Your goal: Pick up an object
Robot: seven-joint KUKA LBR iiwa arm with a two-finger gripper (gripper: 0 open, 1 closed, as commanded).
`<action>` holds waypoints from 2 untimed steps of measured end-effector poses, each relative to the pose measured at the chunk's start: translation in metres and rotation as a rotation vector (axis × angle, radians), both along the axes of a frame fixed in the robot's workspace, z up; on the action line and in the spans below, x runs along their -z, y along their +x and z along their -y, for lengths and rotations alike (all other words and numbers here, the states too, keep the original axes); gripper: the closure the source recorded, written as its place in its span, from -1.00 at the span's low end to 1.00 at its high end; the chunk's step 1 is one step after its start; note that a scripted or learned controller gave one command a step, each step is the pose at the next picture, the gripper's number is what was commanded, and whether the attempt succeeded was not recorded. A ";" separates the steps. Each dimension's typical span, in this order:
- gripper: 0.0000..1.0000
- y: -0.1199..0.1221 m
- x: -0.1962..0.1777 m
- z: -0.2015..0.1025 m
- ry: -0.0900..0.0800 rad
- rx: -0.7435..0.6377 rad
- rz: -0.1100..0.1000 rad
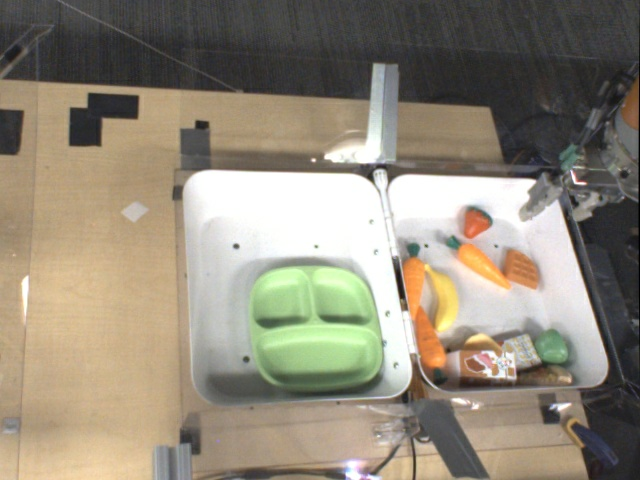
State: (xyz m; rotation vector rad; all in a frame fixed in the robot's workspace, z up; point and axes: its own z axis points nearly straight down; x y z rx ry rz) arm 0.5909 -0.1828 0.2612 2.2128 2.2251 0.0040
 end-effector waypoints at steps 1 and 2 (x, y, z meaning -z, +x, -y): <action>-1.00 0.010 0.090 -0.024 0.000 -0.021 0.000; -1.00 -0.030 0.103 -0.004 0.002 0.273 -0.001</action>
